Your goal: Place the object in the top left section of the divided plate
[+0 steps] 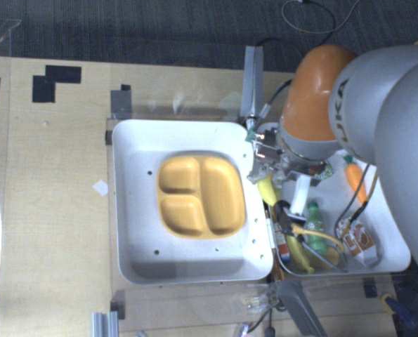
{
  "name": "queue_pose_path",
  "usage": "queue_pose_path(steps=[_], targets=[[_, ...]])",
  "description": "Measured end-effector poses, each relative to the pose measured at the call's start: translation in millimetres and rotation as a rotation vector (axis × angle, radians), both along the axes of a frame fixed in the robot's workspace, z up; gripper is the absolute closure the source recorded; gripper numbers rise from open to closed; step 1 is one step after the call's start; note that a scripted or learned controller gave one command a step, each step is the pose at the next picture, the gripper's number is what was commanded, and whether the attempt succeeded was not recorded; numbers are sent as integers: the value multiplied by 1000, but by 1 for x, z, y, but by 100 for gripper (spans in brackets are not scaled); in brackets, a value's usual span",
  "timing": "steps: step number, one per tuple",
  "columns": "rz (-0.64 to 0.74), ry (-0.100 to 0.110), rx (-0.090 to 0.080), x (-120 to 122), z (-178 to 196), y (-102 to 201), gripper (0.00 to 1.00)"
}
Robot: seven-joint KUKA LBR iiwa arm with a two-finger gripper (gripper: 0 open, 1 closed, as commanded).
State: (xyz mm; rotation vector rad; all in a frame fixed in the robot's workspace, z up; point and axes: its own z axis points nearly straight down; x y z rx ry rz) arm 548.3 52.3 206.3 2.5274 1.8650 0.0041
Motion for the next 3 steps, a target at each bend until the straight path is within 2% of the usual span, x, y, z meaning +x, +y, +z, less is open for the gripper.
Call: queue_pose_path(steps=[1,2,3], targets=[[183,-1,0,7,33,66,100],[186,-4,1,8,44,67,100],[270,0,0,-29,9,68,100]])
